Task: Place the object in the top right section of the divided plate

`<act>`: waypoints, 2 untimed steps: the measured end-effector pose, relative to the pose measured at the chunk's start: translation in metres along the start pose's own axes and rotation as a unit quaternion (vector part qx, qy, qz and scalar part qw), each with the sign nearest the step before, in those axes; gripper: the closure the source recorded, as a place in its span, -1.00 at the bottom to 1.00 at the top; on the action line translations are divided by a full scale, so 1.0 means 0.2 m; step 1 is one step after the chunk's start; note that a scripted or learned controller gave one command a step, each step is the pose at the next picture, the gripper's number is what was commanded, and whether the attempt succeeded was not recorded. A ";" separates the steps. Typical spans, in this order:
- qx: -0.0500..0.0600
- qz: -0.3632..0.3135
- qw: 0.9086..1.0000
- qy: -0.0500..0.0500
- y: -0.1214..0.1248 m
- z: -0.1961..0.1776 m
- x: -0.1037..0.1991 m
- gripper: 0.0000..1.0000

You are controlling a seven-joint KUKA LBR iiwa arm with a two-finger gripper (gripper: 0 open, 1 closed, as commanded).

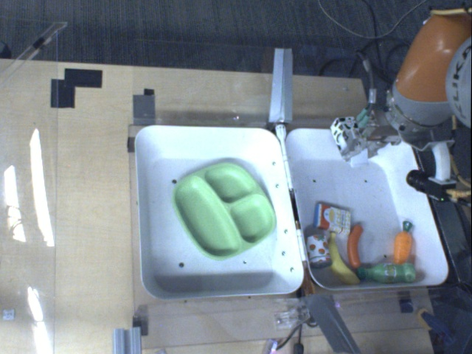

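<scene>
A green divided plate (208,223) lies in the left bin (158,271), with one long section on its left and two smaller ones on its right. My gripper (352,137) hangs over the far left corner of the right bin (376,190). It is shut on a small white object with black spots (340,129), which sticks out to the left of the fingers. The object is lifted above the bin floor and sits well to the right of the plate.
Along the right bin's near side lie a small printed carton (333,216), a can (317,248), a banana (341,265), a red sausage (355,243), a carrot (402,246) and a green bottle (387,273). A metal post (281,87) stands behind the divider between the bins.
</scene>
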State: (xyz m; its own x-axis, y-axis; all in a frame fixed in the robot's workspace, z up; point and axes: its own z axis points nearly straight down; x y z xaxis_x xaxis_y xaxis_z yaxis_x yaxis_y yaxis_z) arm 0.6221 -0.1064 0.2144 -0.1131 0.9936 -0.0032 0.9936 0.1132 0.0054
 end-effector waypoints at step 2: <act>-0.001 -0.057 0.998 0.002 -0.14 0.14 0.66 1.00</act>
State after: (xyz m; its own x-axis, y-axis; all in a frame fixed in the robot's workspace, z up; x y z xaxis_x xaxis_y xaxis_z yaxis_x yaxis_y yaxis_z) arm 0.5794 0.0224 0.1865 -0.2263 0.9740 0.0003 0.9740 0.2263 0.0078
